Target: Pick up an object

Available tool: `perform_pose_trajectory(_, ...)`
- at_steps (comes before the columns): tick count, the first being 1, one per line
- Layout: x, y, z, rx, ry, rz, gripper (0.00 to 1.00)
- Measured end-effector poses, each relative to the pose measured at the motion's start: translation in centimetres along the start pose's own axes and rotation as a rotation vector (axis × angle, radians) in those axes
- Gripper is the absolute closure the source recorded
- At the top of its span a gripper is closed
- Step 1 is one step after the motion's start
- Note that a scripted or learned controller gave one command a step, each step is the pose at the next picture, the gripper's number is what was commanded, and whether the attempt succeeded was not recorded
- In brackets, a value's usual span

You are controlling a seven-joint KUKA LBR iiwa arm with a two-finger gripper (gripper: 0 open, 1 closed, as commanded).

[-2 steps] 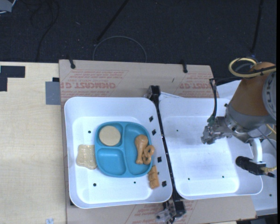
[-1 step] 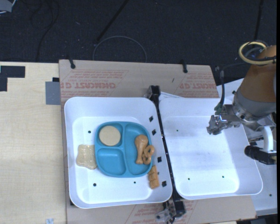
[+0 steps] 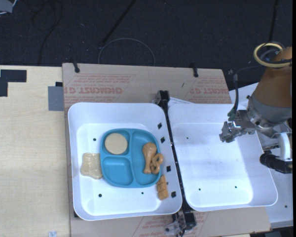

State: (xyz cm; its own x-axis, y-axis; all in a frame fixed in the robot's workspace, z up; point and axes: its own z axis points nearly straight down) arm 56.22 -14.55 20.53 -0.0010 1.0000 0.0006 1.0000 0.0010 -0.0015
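A blue divided tray (image 3: 119, 172) lies in the left bin (image 3: 84, 201). A round tan cookie (image 3: 115, 143) rests in its upper left compartment and a brown pretzel-like piece (image 3: 151, 157) lies in its right compartment. A pale cracker (image 3: 91, 165) sits on the bin floor left of the tray. A small orange-brown piece (image 3: 162, 187) lies by the tray's lower right corner. My gripper (image 3: 229, 131) hangs over the right bin's (image 3: 212, 196) upper right part, far from all these items.
The arm (image 3: 274, 90) enters from the right over the right bin's edge. A black divider (image 3: 168, 147) runs between the two bins. Cardboard (image 3: 138, 85) lies under both bins, with a wooden bench surface (image 3: 24, 147) to the left.
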Motion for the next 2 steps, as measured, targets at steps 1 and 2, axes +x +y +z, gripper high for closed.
perform_pose_trajectory(1,5.0,-0.3,-1.2,0.001,0.002,-0.003,1.00)
perform_pose_trajectory(2,10.4,-0.9,-0.5,0.003,0.002,-0.002,1.00)
